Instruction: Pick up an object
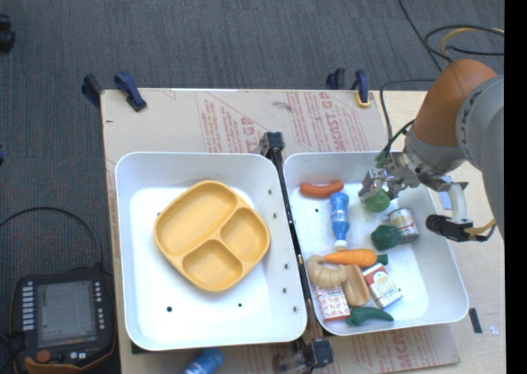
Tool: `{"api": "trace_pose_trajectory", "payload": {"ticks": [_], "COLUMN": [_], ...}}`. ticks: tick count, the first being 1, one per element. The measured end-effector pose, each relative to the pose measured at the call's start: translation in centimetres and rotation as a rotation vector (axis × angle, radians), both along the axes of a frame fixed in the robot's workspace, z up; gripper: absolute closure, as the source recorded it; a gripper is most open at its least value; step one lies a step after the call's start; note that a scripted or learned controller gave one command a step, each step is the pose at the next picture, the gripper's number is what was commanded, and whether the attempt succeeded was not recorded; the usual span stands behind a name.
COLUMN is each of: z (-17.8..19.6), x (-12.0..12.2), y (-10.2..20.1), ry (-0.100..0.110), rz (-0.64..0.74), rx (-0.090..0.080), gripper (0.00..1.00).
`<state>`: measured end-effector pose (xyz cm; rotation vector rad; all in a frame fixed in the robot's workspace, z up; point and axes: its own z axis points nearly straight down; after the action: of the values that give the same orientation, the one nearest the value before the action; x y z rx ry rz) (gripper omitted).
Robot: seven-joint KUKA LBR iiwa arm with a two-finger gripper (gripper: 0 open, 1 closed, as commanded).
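Note:
My gripper [380, 187] hangs over the back part of the right bin [440, 278], directly above a light green round toy [376, 200] and seemingly touching it. Whether the toy is gripped cannot be made out. Close by lie a small tin can [402, 222] and a dark green vegetable [384, 237]. Further left in that bin are a red sausage [322, 189] and a blue bottle [339, 217]. An orange carrot [350, 258], bread pieces [325, 272], a red carton [381, 285], a red-white packet [333, 303] and a green chili [368, 315] fill the front.
The left bin [140, 298] holds a yellow divided plate [212, 235]. The bins' adjoining walls [288, 224] run between them. A blue bottle [200, 361] lies on the bench in front of the left bin. Blue clamps [129, 89] sit at the bench's back edge.

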<state>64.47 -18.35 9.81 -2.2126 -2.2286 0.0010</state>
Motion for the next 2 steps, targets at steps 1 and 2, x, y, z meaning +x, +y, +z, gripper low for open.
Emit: {"api": "trace_pose_trajectory", "payload": {"ticks": [1,2], "z": [6.8,15.1], "x": [-1.8,-6.7], "y": [3.9,7.6], "ry": [-0.001,-0.002], "rz": [-0.003,-0.002], "rx": [0.000,0.000], "gripper": [1.00,1.00]}}
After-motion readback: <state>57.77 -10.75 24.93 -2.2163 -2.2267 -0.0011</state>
